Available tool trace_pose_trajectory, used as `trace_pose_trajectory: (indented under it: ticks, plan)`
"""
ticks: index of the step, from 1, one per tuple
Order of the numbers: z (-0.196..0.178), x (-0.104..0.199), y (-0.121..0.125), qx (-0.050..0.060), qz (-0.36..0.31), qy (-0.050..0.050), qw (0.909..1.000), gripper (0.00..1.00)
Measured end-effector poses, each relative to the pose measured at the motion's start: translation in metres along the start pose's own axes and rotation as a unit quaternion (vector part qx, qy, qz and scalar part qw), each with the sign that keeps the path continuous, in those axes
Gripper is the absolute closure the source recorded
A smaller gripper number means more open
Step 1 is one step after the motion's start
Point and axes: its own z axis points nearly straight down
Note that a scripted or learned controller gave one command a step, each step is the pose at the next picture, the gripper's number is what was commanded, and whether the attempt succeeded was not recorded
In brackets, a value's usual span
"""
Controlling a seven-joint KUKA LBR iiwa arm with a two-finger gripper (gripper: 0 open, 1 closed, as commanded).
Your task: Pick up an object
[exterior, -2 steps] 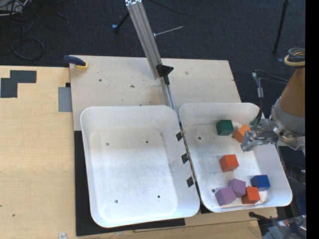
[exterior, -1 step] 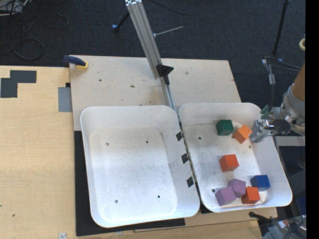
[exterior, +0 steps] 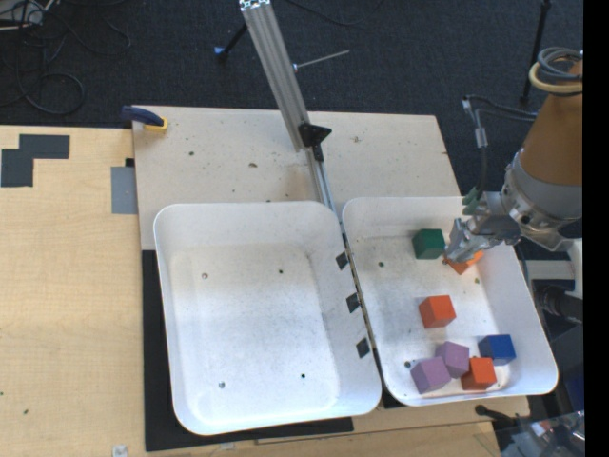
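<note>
End effector (exterior: 464, 253): low in right bin (exterior: 533, 374), pinching small orange block (exterior: 462, 266) beside green cube (exterior: 429, 244). Grasp apparently made; lift clear of bin floor outstanding.

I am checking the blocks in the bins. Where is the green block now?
In the camera view the green block lies in the right bin, near its far edge, just left of the gripper and beyond the red block.

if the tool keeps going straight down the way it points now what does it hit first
Most likely the small orange block right under the tool in the right bin. The green block sits just beside it, off that line, though depth is uncertain.
</note>
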Motion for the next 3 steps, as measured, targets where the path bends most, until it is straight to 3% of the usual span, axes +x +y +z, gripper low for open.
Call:
trace_pose_trajectory:
  ticks: [3]
  plan:
    - [0.015,0.149,0.061,0.0,0.0,0.0,1.0,1.0]
